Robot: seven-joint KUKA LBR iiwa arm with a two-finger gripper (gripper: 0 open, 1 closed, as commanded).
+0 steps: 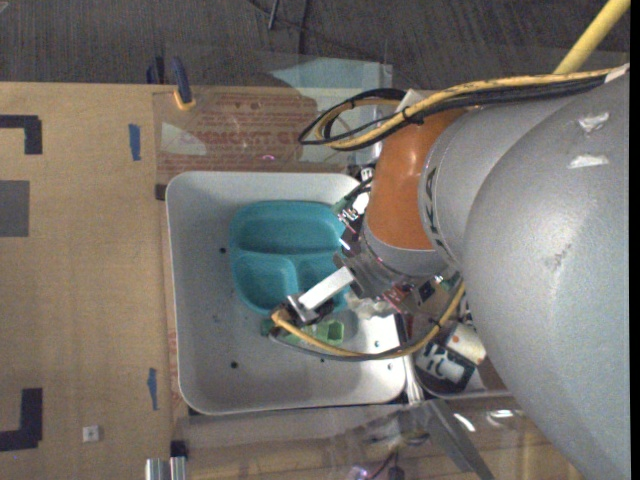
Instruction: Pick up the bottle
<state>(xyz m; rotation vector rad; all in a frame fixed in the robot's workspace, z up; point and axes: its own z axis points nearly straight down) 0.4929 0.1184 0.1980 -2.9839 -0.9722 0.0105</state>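
The grey arm with its orange band (400, 193) reaches in from the right and hangs over the right side of the left white bin (200, 298). My gripper (372, 290) sits below the wrist, mostly hidden by it, just right of a teal divided plate (285, 248). A small green thing (333, 331) lies on the bin floor beneath the wrist. A white and black, bottle-like thing (452, 356) peeks out under the arm in the right bin; I cannot tell exactly what it is.
The teal plate fills the middle of the left bin, with bare white floor to its left and front. The arm covers most of the right bin. Brown cardboard (240, 133) lies behind the bin, and the wooden bench (80, 268) stretches away to the left.
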